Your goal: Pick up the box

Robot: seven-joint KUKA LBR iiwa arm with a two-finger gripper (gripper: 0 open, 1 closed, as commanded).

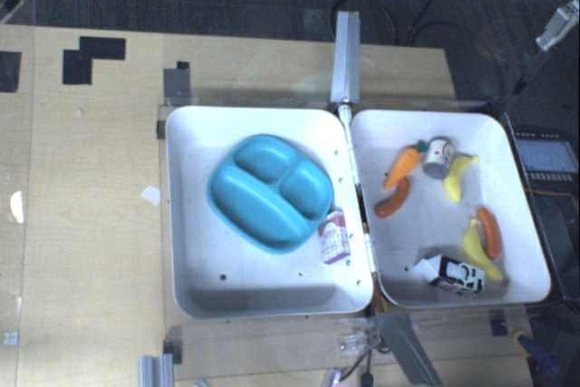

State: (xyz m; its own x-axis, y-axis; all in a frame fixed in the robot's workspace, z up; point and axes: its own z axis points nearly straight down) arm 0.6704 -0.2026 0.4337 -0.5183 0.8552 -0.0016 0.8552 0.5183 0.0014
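Pincer state cannot be told: a pale grey part (559, 23) juts in at the upper right edge, high above the floor and well apart from both bins, too small to tell how it stands or whether it is the pincer at all.

Nearest to it is the right bin (521, 195). A carrot (401, 164), a small can (438, 157) and a yellow banana (459, 177) lie near its far wall, with a red sausage (391, 199) just below the carrot. Toward the near right corner a second banana (478, 251) lies touching an orange sausage (489, 231), and a black-and-white packet (458, 275) sits by the near wall.

The box (334, 237), small, pale with a reddish label, lies in the left bin (236, 281) close to the wall shared with the right bin, just beside the near right edge of a blue divided plate (270, 191).
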